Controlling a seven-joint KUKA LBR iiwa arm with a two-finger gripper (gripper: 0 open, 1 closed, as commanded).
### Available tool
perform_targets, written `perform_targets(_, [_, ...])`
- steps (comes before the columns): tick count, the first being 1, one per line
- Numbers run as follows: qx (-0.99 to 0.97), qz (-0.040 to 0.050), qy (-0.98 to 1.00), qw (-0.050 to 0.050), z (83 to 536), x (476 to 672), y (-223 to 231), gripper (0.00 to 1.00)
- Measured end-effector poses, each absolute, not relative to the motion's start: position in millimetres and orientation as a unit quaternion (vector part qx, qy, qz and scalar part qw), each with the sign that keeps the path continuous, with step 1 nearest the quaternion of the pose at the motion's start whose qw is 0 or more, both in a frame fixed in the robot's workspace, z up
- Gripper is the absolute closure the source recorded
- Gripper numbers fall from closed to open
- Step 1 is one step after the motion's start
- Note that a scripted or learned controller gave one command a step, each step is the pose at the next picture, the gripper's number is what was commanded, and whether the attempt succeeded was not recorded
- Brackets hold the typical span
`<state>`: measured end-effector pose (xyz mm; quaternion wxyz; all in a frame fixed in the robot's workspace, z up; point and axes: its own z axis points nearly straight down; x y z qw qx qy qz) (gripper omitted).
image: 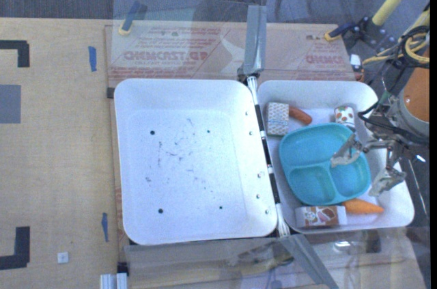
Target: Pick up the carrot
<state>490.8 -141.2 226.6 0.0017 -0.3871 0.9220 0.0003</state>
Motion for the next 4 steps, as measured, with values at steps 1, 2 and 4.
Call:
perform_targets(1, [-0.507, 0.0008, 0.862, 0.001, 195.1, 485.8, -120.9, 0.0])
perform_targets(2, [-0.688, 0.0004, 0.725, 0.002, 176.5, 479.8, -169.4, 0.0])
perform_targets(4, [-0.792, -0.0127, 0.61, 0.013, 108.1, 491.9, -184.8, 1.0])
